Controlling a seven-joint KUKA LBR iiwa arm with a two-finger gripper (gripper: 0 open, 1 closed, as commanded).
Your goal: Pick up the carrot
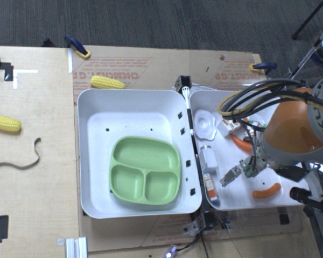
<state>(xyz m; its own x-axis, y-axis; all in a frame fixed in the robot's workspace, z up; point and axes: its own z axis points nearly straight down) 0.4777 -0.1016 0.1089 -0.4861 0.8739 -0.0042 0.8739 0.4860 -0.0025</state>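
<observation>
Carrot [239, 141] in right bin [231, 195], dark carpet [161, 15] beyond.

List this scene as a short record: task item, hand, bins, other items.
carrot: orange, lying in the right bin, near its front edge
hand: over the right bin, left of the carrot, nothing seen between its fingers
left bin: holds a green divided plate
outside bins: two corn cobs
</observation>
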